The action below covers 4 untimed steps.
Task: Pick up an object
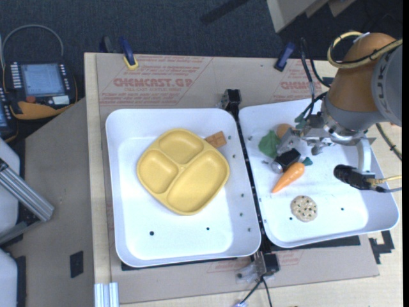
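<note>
In the right bin (345, 226) an orange carrot (289, 176) lies slanted near the middle. A round cookie (303, 208) sits below it. A green leafy item (269, 144) rests at the upper left of that bin, with a small tan piece (282, 131) just behind it. My gripper (295, 149) hangs low over the bin between the green item and the carrot's thick end, very close to both. Nothing is visibly held in it.
The left bin (128, 229) holds a yellow three-part plate (183, 169) with a small brown block (216, 139) at its upper right edge. A black clamp (231, 98) sits between the bins at the back. The grey arm (358, 88) covers the right bin's far corner.
</note>
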Tool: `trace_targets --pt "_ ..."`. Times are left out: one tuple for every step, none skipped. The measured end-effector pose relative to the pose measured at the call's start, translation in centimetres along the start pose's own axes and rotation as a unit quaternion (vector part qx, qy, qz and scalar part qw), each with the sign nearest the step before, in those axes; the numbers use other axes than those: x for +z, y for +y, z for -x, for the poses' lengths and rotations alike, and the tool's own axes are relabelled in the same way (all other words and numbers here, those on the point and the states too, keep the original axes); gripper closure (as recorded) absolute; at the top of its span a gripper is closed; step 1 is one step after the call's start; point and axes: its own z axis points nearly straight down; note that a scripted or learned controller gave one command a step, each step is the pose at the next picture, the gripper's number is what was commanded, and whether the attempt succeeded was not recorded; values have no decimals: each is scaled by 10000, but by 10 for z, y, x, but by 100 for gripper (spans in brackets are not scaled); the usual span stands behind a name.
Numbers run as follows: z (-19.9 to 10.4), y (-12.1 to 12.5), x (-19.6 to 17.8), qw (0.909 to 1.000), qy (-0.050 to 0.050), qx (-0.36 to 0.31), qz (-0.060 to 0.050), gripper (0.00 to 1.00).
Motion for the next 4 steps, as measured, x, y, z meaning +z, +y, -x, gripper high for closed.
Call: trace_targets --pt "0 2 48 10000 -9 -4 37 0" --pt "1 4 34 10000 -27 2 73 100" --pt "6 6 -29 10000 -14 -5 46 100" --pt "10 12 -91 10000 -17 -8 58 100"
